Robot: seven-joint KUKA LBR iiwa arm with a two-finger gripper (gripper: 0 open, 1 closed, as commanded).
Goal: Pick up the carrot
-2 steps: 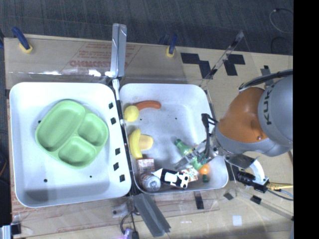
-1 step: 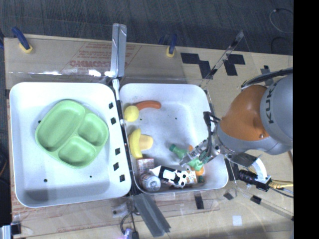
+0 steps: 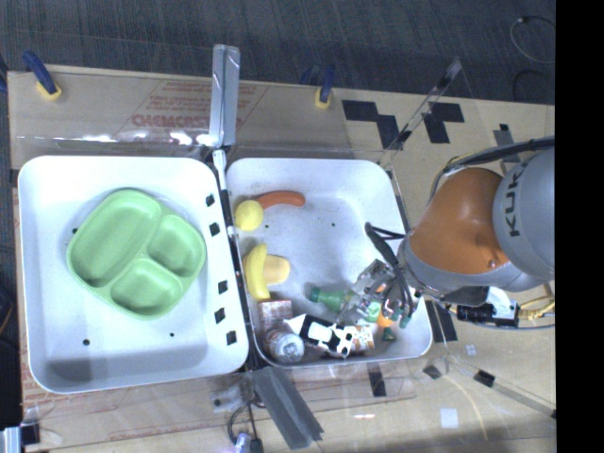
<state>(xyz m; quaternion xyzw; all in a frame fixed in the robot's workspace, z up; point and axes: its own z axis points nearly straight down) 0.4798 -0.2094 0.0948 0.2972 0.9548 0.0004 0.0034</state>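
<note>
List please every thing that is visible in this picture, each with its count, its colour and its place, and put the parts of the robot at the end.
bins: 2, white, side by side on the bench
divided plate: 1, green, in the left bin
carrot: 1, orange, far edge of the right bin
lemon: 1, yellow, right bin, just left of the carrot
banana: 1, yellow, left side of the right bin
cow-patterned item: 1, black and white, near edge of the right bin
can: 1, silver top, near-left corner of the right bin
clamps: 2, blue, far edge of the bench
arm: 1, grey with orange band, from the right
gripper: 1, dark, low over the clutter in the right bin, away from the carrot
</note>
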